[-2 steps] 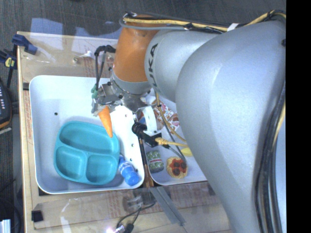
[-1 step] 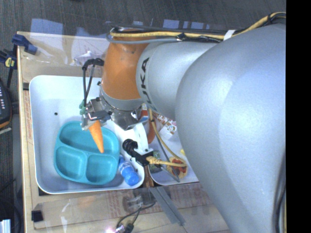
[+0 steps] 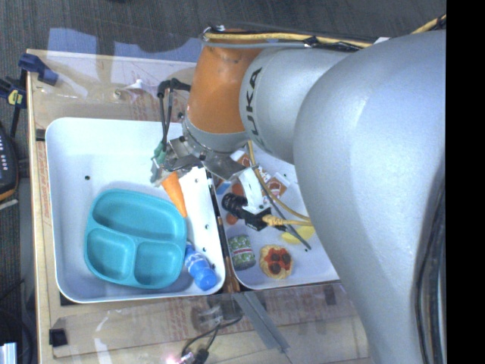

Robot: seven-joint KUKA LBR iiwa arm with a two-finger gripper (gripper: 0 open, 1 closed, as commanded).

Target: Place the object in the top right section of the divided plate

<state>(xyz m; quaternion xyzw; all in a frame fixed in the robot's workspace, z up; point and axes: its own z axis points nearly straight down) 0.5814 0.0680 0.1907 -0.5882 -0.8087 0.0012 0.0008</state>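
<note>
Wooden tabletop (image 3: 114, 332) carries two shallow white bins side by side, the left bin (image 3: 68, 139) and the right bin (image 3: 322, 268), and the big grey arm (image 3: 356, 165) with its orange band (image 3: 220, 89) reaches in over the wall between them. The gripper (image 3: 168, 160) hangs just past that wall, over the left bin, and whether it is clenched or released I cannot tell (the wrist hides most of it from above).

Just below the gripper and touching its tip lies an orange carrot-shaped piece (image 3: 175, 192), which I take to be the object of the task. It appears to rest against the bin's inner wall, beside the plate, not on it; whether the gripper grasps it cannot be made out.

Below and to the left of the gripper sits the blue divided plate (image 3: 135, 237), and all three of its sections look bare. A blue bottle (image 3: 200, 271) lies well below the gripper, just beside the plate's lower corner. Over in the right bin, to the gripper's right and lower, are small toys: a green striped one (image 3: 241, 250) and a round one with red spots (image 3: 276, 260).

As I judge it, nothing is placed yet. What is left is a firm grasp, a short carry toward the plate's top right section, and the release.
</note>
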